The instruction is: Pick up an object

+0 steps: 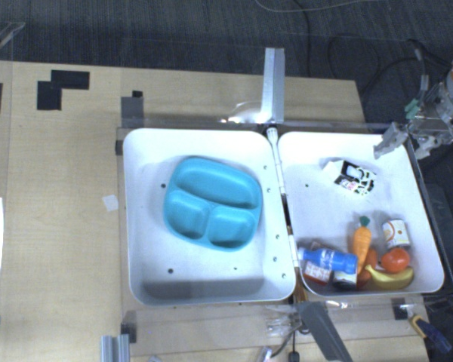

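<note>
We count two white bins. The left bin point(140, 225) holds one blue tray point(211, 211). The right bin point(317, 202) holds one black-white card point(355, 177), one blue bottle point(328, 262), one carrot point(361, 241), one small can point(396, 232), one tomato point(396, 260), one banana point(390, 278). The gripper point(400, 138) hangs at its far right corner, fingers spread, grasping nothing.

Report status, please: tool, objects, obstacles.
Tool over right bin's far right corner, holding nothing. Carrot, banana, can clustered at near edge. Path clear.
</note>
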Available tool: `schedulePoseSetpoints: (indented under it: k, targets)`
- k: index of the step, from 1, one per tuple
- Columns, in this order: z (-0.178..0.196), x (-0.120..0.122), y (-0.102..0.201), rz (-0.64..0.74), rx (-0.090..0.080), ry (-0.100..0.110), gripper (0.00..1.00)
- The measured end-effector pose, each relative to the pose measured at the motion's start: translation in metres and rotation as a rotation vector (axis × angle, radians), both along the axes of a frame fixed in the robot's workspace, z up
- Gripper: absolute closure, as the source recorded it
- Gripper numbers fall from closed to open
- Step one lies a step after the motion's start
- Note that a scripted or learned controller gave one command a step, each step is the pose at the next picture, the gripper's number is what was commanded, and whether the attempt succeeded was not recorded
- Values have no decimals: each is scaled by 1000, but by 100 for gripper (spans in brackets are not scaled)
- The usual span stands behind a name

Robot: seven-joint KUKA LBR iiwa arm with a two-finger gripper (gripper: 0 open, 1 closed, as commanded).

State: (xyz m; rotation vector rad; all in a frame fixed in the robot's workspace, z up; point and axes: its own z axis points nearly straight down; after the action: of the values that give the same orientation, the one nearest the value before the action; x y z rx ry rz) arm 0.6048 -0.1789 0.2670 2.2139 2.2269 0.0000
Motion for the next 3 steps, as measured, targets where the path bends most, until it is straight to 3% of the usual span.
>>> schedulePoseSetpoints:
  k: [1, 2, 3]
  targets:
    - [-119, 59, 15, 3, 1, 1, 0]
    - [-162, 55, 18, -44, 0, -4, 0]
    - [-179, -1, 27, 358, -2, -10, 0]
